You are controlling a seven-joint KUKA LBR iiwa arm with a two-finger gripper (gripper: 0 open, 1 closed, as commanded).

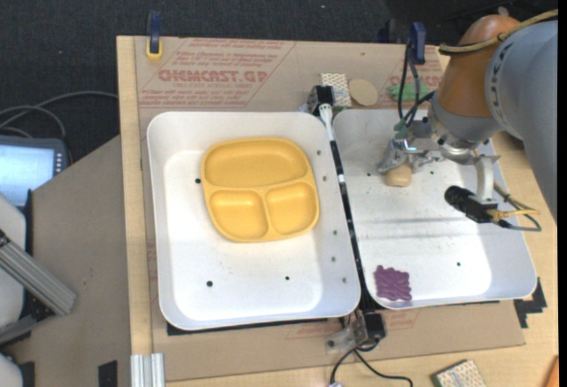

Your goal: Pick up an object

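Small tan lump [399,175] in right bin, upper-left area.

red "CHEMCAST G.P." lettering, printed on brown board [221,66] under bins

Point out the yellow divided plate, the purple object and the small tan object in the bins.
yellow divided plate [260,189]: camera view, centre of plate.
purple object [392,282]: camera view, its middle.
small tan object [399,176]: camera view, its top surface.

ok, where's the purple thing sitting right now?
In the camera view, the purple object lies in the right bin, at its near-left corner by the divider between the bins, well away from the gripper at the far end.
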